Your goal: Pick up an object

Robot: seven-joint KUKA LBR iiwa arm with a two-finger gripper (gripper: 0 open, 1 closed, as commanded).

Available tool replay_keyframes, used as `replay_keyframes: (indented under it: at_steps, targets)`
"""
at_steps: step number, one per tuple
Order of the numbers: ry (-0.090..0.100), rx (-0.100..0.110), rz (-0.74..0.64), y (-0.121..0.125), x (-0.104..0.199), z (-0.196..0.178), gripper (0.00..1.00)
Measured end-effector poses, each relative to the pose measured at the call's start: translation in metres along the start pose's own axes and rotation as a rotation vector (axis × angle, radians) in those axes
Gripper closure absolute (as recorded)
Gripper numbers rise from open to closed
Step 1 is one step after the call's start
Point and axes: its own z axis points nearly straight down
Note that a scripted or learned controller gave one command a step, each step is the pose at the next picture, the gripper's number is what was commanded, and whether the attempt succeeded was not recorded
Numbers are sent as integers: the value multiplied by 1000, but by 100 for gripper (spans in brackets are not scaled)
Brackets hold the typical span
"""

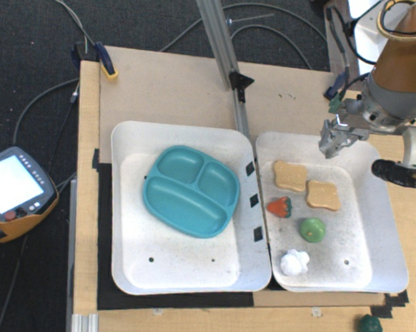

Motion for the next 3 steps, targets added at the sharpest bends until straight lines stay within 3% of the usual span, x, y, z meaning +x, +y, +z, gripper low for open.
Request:
replay_keyframes:
  at_steps: [3]
  targets:
    - [0,3,1,-62,133,4,100]
